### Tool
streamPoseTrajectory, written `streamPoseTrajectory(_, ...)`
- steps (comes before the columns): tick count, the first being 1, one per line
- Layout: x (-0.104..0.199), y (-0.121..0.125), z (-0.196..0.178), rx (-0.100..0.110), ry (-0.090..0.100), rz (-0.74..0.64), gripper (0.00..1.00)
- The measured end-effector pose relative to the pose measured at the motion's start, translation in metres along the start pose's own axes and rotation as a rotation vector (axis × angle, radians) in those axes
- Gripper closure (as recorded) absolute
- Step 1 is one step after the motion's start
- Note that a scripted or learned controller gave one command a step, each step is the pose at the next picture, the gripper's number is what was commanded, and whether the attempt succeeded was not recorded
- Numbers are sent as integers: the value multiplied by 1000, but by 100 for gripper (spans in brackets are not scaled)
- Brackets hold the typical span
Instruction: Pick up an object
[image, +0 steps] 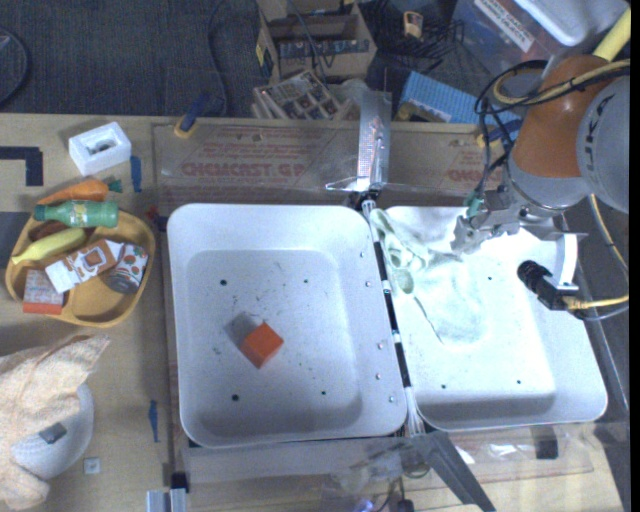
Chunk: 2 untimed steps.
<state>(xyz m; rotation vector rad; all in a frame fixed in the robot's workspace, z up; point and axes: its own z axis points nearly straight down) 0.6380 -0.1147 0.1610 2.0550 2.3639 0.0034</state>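
Note:
An orange cube (263, 344) lies in the middle of the left bin (300, 405), with a small grey shadow or scrap beside it. In the right bin (520, 375) a pale green, see-through item (400, 262) lies against the left wall near the far corner. A whitish crumpled patch spreads from it toward the gripper. My gripper (468, 234) hangs low over the far part of the right bin, to the right of the green item and far from the cube. Nothing is clearly seen in its grasp.
A black plug on a yellow cable (545, 283) hangs off the arm over the right bin's right side. A wooden bowl of toy food (80, 272), a white box (100, 148) and a beige cloth (45, 385) lie left of the bins. A clear panel stands behind the bins.

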Motion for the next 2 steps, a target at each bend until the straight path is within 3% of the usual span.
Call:
streamPoseTrajectory(1, 47, 12, -25, 4, 3, 134, 100)
streamPoseTrajectory(2, 14, 25, 19, 5, 3, 57, 100)
